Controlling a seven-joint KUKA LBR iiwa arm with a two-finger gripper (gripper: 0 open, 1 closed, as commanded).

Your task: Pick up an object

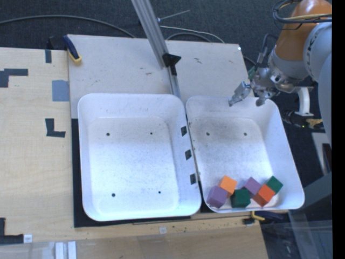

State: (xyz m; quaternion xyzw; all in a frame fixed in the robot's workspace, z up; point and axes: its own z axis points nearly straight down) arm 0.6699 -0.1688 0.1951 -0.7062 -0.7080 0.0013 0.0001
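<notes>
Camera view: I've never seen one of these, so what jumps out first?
Probably the blocks: orange, purple and green cubes huddled in the near corner of the right bin. Next, the arm with its orange band at upper right, its end effector over that bin's far edge. The left bin is plain white.

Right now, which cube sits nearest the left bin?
The purple cube at the cluster's left end in the right bin; the other purple cube sits among the others.
</notes>
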